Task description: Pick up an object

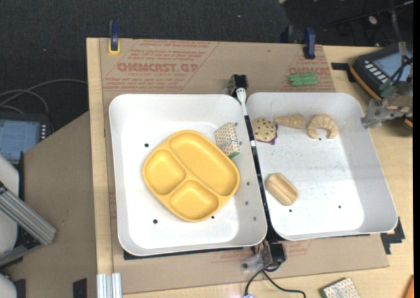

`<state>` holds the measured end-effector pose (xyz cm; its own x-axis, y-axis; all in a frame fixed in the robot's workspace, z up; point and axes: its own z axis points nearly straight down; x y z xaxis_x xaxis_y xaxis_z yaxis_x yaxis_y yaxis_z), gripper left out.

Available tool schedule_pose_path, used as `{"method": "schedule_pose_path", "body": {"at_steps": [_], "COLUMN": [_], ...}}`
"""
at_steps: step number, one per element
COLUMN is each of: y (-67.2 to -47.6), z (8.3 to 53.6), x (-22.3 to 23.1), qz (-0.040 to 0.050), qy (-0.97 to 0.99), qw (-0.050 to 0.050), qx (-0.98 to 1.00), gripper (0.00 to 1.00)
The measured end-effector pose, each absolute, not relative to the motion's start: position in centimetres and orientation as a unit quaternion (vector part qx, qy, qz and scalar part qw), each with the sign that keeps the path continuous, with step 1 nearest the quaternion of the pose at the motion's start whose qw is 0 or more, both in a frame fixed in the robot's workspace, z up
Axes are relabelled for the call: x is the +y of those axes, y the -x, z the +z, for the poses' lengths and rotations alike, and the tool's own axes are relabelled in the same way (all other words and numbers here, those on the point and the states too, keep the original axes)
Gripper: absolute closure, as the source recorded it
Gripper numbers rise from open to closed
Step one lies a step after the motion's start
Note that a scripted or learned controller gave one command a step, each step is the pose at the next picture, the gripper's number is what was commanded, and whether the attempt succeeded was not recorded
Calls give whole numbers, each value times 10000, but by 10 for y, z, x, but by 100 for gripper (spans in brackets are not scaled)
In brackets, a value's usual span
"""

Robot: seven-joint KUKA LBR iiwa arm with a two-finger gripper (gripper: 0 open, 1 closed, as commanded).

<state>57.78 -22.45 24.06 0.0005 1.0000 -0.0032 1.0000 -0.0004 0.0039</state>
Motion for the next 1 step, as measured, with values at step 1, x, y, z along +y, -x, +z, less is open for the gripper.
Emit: {"method": "schedule_pose_path", "body": {"at_steps": [1], "y": [-577], "z": [232], "x": [-224], "qz": [-7], "qy": [-7071], "qw": [-3], "qx": [7071], "gripper": [100]}}
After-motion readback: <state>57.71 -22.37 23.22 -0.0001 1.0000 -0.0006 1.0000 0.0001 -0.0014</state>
